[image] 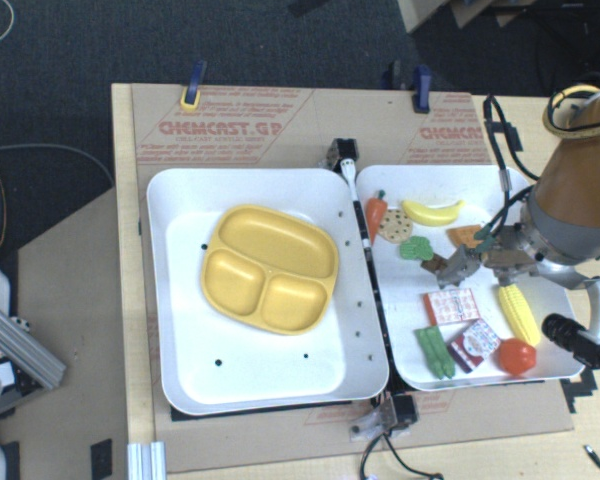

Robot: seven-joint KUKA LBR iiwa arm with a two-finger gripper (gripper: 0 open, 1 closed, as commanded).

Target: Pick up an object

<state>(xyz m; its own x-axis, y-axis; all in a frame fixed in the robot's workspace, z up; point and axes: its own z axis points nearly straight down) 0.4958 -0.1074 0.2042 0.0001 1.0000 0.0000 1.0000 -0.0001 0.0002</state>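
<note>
Here the toy food lies scattered in the right bin (400,368): a banana (432,211), a corn cob (518,313), a tomato (517,357), a green pepper (435,351) and a red-and-white packet (451,306). The gripper (458,265) hovers low among them, just above the packet; how its pincer stands I cannot tell. A yellow divided plate (269,268) sits in the left bin (180,368).
</note>
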